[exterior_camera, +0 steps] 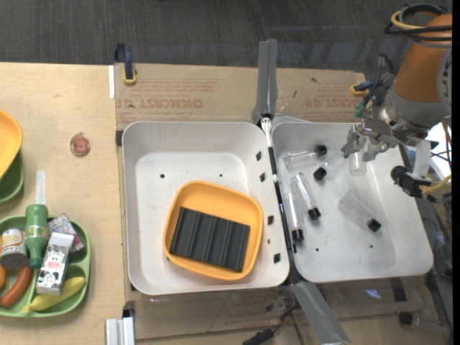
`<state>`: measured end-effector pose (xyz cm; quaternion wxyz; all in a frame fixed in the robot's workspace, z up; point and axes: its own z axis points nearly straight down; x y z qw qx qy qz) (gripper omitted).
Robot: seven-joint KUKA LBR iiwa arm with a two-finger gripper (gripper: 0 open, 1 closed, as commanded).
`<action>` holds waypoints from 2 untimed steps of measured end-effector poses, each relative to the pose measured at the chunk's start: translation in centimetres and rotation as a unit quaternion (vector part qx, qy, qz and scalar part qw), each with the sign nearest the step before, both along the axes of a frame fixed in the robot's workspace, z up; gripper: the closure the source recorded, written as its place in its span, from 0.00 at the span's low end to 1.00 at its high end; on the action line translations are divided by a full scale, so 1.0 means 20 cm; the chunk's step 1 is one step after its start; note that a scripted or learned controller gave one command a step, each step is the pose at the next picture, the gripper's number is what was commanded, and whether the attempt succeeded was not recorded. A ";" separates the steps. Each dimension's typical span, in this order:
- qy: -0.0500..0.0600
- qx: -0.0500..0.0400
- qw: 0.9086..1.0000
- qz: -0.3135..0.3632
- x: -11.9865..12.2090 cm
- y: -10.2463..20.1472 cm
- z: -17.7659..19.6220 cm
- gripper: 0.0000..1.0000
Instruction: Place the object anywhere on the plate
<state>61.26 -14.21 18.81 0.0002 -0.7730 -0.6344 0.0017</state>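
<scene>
Clear vials in the bin under my pincer [363, 148]; yellow plate [213, 228] far off in the other bin.

I see one clear vial [357, 162] upright just below the pincer, fingers beside it. More black-capped vials [305, 196] lie flat nearby. The rounded-square plate carries a black ribbed insert [210, 238].

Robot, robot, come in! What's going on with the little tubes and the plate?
Gripper over right bin, clear tube between fingers. Yellow plate in left bin, carrying black ridged block.
</scene>
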 end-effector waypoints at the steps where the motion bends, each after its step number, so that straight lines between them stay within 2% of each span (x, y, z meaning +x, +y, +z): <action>1: 0.000 0.001 0.999 0.046 -0.36 0.37 0.01 1.00; 2: 0.001 0.001 0.995 0.100 -0.62 0.58 0.01 1.00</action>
